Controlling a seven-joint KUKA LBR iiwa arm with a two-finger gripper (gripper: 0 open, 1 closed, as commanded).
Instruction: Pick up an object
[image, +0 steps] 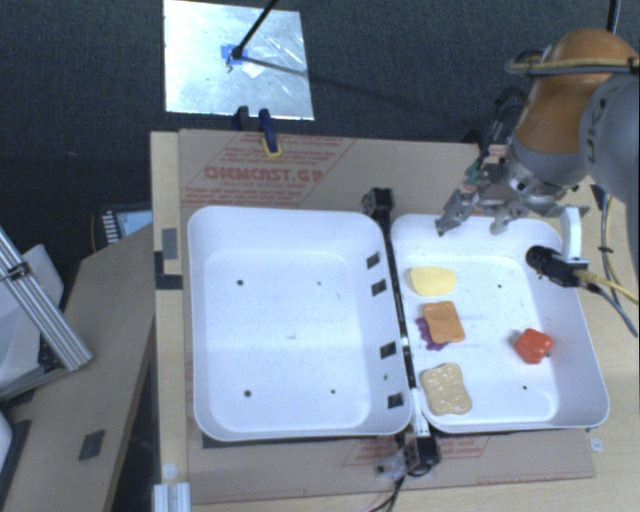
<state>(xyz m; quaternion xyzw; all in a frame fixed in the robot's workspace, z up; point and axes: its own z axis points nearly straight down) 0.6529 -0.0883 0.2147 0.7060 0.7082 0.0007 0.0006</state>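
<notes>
My gripper (470, 226) hangs over the far edge of the right bin (585, 400), its two fingers spread open with nothing between them. Below it in that bin lies a pale yellow piece (431, 280). Closer to the front, an orange flat piece (443, 321) rests on a small purple thing (435, 342). A beige slice-shaped piece (445, 389) sits at the front left of the bin. A red chunk (533, 345) lies toward the right side.
The left bin (200, 300) adjoins the right one, joined by black clips (389, 350) along the shared rim. Both stand on a cardboard sheet (280, 165). A shiny metal plate (238, 58) lies at the back.
</notes>
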